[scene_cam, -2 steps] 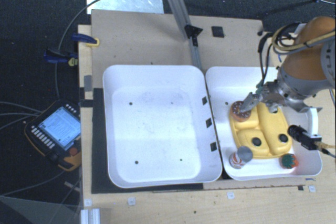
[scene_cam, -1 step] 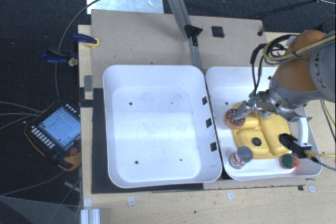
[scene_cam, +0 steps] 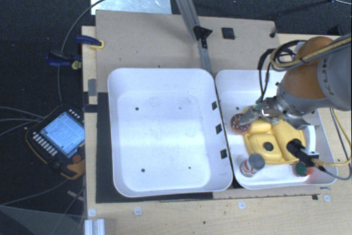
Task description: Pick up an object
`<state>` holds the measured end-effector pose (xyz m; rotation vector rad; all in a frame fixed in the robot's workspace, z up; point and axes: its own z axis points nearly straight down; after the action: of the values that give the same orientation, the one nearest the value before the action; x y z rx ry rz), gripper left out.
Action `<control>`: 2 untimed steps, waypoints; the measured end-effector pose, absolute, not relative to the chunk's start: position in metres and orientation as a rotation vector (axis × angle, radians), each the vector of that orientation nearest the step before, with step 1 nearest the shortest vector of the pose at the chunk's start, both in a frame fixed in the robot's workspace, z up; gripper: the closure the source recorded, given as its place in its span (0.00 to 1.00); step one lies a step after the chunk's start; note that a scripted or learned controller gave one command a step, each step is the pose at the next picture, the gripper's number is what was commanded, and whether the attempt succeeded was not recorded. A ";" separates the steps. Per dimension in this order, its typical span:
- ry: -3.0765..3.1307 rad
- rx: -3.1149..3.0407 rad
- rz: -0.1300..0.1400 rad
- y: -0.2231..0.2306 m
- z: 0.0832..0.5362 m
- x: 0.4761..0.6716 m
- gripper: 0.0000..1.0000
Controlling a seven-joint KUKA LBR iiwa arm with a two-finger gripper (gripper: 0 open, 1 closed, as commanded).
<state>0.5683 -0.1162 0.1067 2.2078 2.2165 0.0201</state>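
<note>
The claw (scene_cam: 255, 113) hangs low in the right bin (scene_cam: 237, 84), in its middle part, at the end of the grey arm (scene_cam: 308, 82) that comes in from the right. From this slant I cannot tell whether the claw is apart or together, and nothing can be seen gripped in it.

Just below the claw lies a yellow object (scene_cam: 263, 143) with a dark round spot on top. Whether the claw touches it is unclear. Just left of the claw, close to the bin's left wall, sits a brownish ring-shaped object (scene_cam: 238, 124). Toward the near rim stands a small object with a round grey cap (scene_cam: 255, 161), touching or almost touching the yellow object. A small green and red object (scene_cam: 302, 169) lies in the near right corner, partly hidden.

The left bin (scene_cam: 159, 135) stands edge to edge with the right one. The 2 bins rest on a brown tabletop (scene_cam: 148, 36). A grey pole (scene_cam: 184, 0) slants across the tabletop's far side. 2 blue clamps (scene_cam: 61, 58) grip its left edge. On the dark floor to the left lies a handheld controller with a lit screen (scene_cam: 59, 134).
</note>
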 end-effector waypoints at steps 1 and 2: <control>2.218 2.201 0.035 -0.114 0.120 0.572 1.00; 2.224 2.211 0.007 -0.108 0.182 0.578 1.00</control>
<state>0.5780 -0.1079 0.1823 2.2111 2.2239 0.0066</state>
